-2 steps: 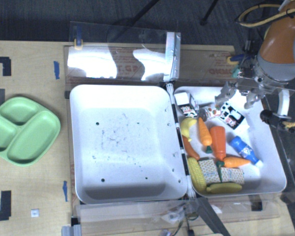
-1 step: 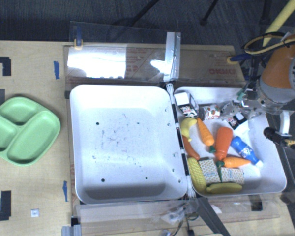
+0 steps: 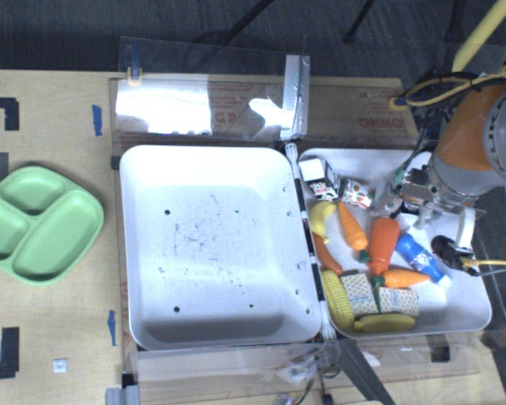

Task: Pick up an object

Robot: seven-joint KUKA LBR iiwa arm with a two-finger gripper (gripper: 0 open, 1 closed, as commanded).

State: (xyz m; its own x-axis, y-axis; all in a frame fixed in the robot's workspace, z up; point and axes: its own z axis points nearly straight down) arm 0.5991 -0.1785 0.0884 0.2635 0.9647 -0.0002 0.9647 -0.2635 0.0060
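The right bin [image 3: 468,306] holds a heap of toy food. In it lie a yellow banana [image 3: 320,218], an orange carrot [image 3: 352,227], a longer red-orange carrot [image 3: 382,245], a blue bottle [image 3: 420,256] and a corn cob [image 3: 335,298]. A waffle-like square [image 3: 359,292] and a green pickle [image 3: 384,321] lie toward the front. Two small printed packets [image 3: 356,194] sit at the back. My gripper [image 3: 406,201] hangs over the bin's back right, just above the red-orange carrot's top end and the blue bottle. Its tips are lost against the clutter.
The left bin [image 3: 211,243] sits beside the right one, with a shared rim between them. A green divided plate [image 3: 39,224] rests on the bench at far left. A clear panel [image 3: 202,99] stands behind the bins. Cables [image 3: 455,264] trail by the right bin's edge.
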